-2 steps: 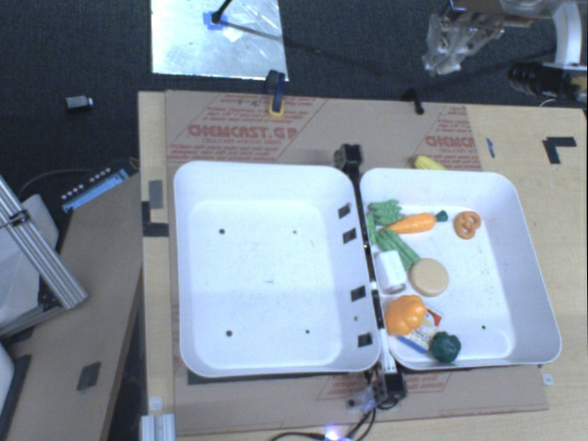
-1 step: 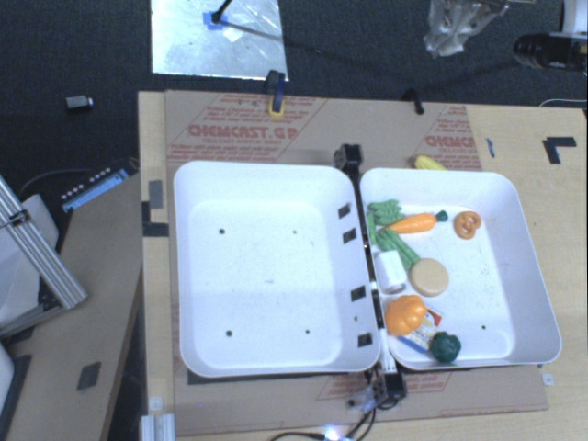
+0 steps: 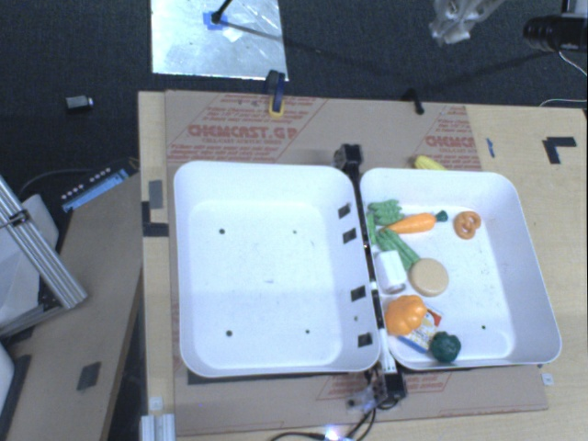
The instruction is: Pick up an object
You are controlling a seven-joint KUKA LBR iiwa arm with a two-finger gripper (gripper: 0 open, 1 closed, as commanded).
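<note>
The brown bench (image 3: 276,122) carries two white bins (image 3: 262,274), toys crowding the right bin (image 3: 514,246). Dark carpet (image 3: 73,26) lies beyond. The gripper (image 3: 457,15) hangs high above; its state I cannot tell.

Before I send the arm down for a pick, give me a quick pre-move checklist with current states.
1. Two-finger gripper above the bins: not ok, it hangs high beyond the bench's far edge.
2. Finger opening: cannot tell, blurred.
3. Nothing between the fingers: ok.
4. Targets in the right white bin: ok, orange toy carrot, round tan disc, small brown pretzel.
5. Free-standing target: ok, the pretzel lies apart; the rest crowd the bin's left wall.
</note>
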